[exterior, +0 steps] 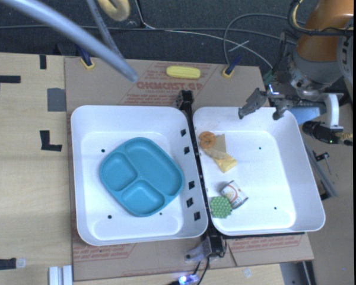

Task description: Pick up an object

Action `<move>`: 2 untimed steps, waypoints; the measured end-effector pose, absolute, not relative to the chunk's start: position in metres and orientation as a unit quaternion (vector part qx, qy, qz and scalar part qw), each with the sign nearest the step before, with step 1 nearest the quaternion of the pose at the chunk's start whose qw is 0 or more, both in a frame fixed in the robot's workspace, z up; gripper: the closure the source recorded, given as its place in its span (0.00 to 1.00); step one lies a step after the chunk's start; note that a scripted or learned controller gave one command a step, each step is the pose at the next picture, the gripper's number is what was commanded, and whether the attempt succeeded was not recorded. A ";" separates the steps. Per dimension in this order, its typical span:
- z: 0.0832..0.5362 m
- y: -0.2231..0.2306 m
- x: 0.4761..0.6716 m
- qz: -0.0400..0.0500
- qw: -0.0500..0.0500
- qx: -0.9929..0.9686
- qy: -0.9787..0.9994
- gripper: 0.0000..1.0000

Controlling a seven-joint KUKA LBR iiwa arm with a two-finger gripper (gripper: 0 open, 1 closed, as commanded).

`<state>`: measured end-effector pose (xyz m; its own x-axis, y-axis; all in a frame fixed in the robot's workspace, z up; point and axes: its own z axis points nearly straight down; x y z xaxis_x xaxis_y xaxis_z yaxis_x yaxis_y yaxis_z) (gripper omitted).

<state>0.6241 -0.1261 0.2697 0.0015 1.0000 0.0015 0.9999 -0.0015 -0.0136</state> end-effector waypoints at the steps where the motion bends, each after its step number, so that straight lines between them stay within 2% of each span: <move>1: 0.277 -0.126 0.626 0.001 0.000 -0.706 -0.708 0.00; 2: 0.220 -0.116 0.629 0.003 0.002 -0.706 -0.708 0.00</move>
<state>0.6291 -0.1158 0.2202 -0.0019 1.0000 -0.0003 1.0000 0.0019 -0.0069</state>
